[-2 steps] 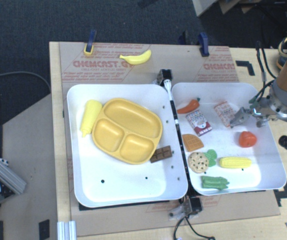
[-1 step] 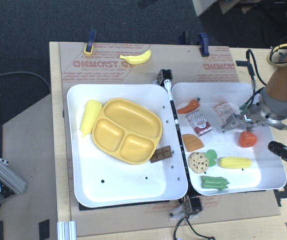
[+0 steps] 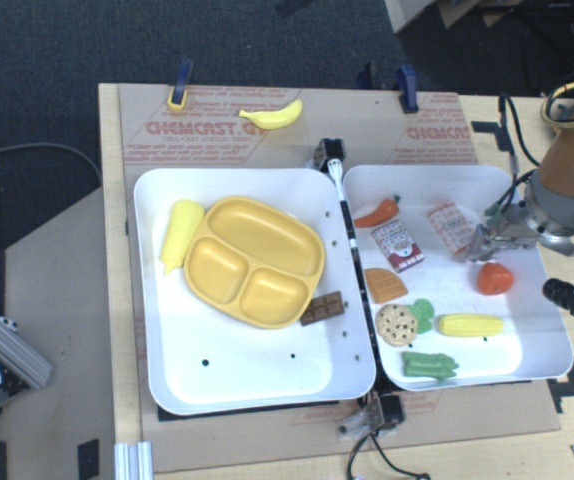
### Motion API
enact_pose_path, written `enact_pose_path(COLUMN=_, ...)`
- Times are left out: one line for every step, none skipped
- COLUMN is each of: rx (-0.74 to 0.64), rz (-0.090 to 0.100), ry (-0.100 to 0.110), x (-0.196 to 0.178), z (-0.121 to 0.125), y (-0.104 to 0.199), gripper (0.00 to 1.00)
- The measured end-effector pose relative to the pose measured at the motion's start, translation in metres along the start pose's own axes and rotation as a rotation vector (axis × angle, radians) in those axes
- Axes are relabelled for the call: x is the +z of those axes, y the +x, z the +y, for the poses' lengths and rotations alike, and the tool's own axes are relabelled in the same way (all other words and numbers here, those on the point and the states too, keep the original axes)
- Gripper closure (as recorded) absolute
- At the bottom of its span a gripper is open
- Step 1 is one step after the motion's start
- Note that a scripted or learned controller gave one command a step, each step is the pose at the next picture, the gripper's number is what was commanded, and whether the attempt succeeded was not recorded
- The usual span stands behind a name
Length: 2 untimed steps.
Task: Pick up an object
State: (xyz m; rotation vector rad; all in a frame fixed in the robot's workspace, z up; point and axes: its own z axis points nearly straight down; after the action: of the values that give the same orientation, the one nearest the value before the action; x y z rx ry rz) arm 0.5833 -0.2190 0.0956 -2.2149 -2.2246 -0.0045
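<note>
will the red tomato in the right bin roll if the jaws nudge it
Probably: the round red toy tomato looks smooth, so a push may send it rolling across the flat right white bin. It likely is light plastic, apt to slip from a pinch.

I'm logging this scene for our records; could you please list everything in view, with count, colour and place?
bins: 2, white, side by side on the bench
divided plate: 1, yellow, left bin
corn cob: 1, pale yellow, left of the plate
chocolate bar: 1, brown, left bin's right edge
banana: 1, yellow, on the cardboard behind the bins
carrot: 1, orange, right bin
tomato: 1, red, right bin
cookie: 1, tan, right bin
corn: 1, yellow, right bin
arm: 1, grey and orange, right
gripper: 1, above the right bin
</note>
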Motion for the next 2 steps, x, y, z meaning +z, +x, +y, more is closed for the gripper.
enact_pose_path(rx=0.004, rz=-0.007, ry=-0.007, x=-0.061, z=-0.006, y=-0.001, gripper=1.00)
enact_pose_path(rx=0.002, rz=-0.006, ry=-0.006, x=-0.107, z=-0.003, y=0.005, gripper=1.00)
